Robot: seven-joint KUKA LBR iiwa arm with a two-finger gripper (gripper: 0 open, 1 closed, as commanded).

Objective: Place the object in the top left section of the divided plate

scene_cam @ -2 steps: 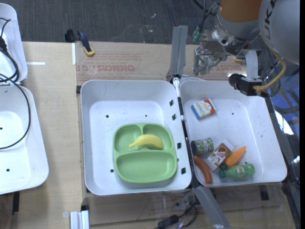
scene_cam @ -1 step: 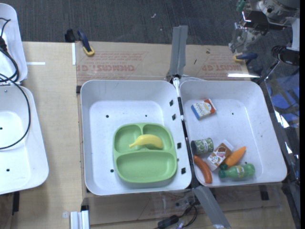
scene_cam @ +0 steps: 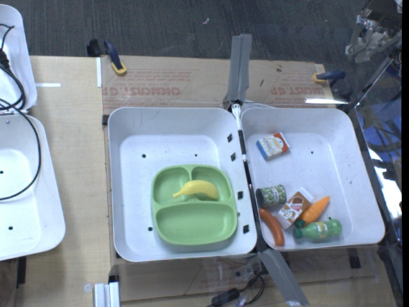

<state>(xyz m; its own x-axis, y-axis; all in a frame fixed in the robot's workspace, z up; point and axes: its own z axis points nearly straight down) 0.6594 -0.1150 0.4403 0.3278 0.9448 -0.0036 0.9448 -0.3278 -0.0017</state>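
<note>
A green divided plate (scene_cam: 192, 226) sits in the left bin (scene_cam: 128, 165). A yellow banana (scene_cam: 198, 188) lies on the plate's upper part, starting in the top left section and crossing the divider toward the top right section. My gripper (scene_cam: 376, 29) hangs high at the far right corner of the view, beyond the back of the right bin and well away from the plate and the banana. Nothing shows beneath it.
The right bin (scene_cam: 345, 139) holds a small blue and white carton (scene_cam: 273, 146), a green can (scene_cam: 271, 195), a snack packet (scene_cam: 295, 208), a carrot (scene_cam: 316, 208), a green bottle (scene_cam: 317, 229) and a red sausage (scene_cam: 272, 226). A grey divider post (scene_cam: 239, 69) stands between the bins.
</note>
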